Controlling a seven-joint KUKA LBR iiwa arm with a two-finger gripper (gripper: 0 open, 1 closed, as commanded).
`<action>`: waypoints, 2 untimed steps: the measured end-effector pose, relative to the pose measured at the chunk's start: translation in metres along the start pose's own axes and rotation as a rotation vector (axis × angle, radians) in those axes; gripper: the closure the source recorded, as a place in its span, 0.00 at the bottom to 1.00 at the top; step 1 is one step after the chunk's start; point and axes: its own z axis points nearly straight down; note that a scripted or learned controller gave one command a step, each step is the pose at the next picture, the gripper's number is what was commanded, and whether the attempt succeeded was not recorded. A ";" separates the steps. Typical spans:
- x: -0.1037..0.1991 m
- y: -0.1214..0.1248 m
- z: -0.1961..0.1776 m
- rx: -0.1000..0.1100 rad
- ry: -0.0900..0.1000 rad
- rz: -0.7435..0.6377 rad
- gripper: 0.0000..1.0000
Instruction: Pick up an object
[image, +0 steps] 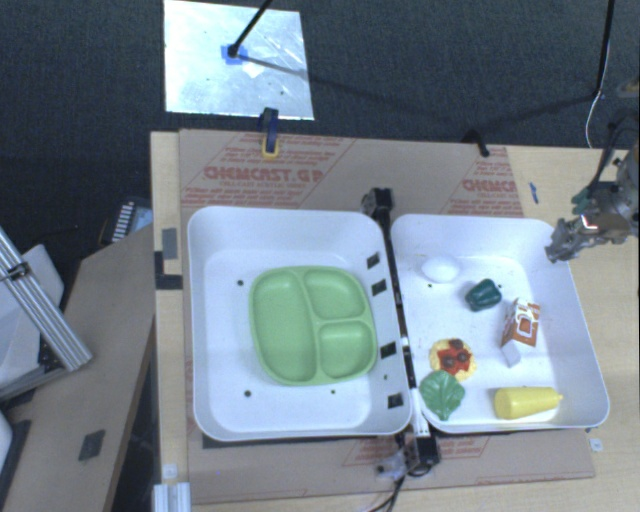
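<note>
Left bin (215, 260): green divided plate (310, 325), lying flat at centre. Right bin (585, 370): white egg-shaped item (439, 269) at top left; dark green pepper (483, 294) just right of it; small carton (520, 325), orange/white, mid-right; yellow-red pizza piece (452, 356) near left wall; green leafy item (441, 394) below it; yellow item (526, 402) at bottom right. Gripper (566, 240) above the right bin's top right rim, apart from all items, holding nothing; fingers' state cannot be told. Both bins sit on table (165, 340).
</note>
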 end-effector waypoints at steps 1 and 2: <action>0.046 0.006 0.000 0.005 0.003 -0.003 1.00; 0.099 -0.005 0.007 0.006 0.004 -0.004 1.00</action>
